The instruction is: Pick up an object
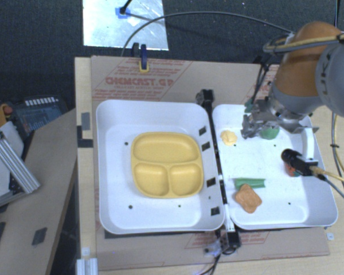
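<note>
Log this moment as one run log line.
gripper: low in right bin, beside green piece | held: not visible | yellow tray: left bin

green object (pixel 270 133) half hidden, arm (pixel 332 67) cropped right

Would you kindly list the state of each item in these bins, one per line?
Yellow three-compartment plastic tray: flat, upright, in the left white bin.
Pale yellow round piece: loose in the right white bin.
Flat green strip: lying flat.
Orange-brown lumpy piece: lying loose, touching the strip.
Green rounded object: beside the gripper; grip unclear.
</note>
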Robot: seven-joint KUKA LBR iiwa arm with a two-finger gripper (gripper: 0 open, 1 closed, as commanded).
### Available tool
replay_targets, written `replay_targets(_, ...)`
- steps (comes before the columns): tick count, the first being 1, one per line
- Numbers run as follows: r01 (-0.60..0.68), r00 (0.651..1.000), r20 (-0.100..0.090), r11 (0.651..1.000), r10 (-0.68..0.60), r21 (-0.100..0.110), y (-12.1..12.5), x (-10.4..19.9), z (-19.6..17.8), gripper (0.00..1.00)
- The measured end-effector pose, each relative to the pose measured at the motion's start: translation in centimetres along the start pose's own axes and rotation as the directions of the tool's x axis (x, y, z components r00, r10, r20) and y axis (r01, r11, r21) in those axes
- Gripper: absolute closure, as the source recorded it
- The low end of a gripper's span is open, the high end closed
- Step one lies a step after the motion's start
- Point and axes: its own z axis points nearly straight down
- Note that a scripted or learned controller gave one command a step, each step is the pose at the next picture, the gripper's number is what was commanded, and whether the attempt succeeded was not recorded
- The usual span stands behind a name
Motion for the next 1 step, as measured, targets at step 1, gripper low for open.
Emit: replay_targets(1, 0.001, 1.0, 0.0, 1.0, -0.001, 0.0, 0.22, 5.45, -1.16, 1.0)
